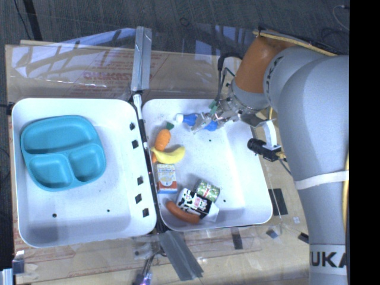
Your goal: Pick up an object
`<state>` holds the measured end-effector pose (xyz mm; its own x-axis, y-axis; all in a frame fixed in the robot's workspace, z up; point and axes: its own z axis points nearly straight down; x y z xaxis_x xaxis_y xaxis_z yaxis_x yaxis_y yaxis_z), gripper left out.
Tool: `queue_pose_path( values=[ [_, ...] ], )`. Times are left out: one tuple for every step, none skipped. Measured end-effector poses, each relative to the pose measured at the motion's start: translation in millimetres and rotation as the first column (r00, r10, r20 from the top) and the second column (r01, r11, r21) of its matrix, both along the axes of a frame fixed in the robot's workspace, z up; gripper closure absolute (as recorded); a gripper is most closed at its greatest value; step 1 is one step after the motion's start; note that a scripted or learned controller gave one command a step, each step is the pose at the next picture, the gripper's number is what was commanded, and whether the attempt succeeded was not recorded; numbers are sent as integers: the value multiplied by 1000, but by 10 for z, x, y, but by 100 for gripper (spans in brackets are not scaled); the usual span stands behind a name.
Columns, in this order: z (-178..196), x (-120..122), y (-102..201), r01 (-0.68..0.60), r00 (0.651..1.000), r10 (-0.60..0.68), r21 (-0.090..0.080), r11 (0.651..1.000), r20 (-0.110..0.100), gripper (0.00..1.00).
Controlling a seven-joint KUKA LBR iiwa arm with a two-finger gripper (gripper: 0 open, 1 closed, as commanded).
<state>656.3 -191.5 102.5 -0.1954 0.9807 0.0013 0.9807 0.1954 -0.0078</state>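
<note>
A small blue object [190, 120], seemingly light, rigid plastic best pinched across its narrow body, lies at the right bin's [249, 183] far edge beside the gripper [209, 121], whose grip state cannot be told

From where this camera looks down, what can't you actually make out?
- Gripper: blurred against the blue object; whether it is open or shut is unclear.
- Blue object: too blurred to identify.
- Sausage: partly covered by the black-and-white carton.
- Labels on the small carton: too small to read.
</note>
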Motion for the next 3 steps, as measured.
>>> queue_pose_path(
  values=[
    [901,13,336,-17,1000,17,0,1000,8,100],
    [894,10,337,-17,1000,17,0,1000,7,0],
    [152,76,705,-51,998,51,-7,999,31,0]
  ],
)
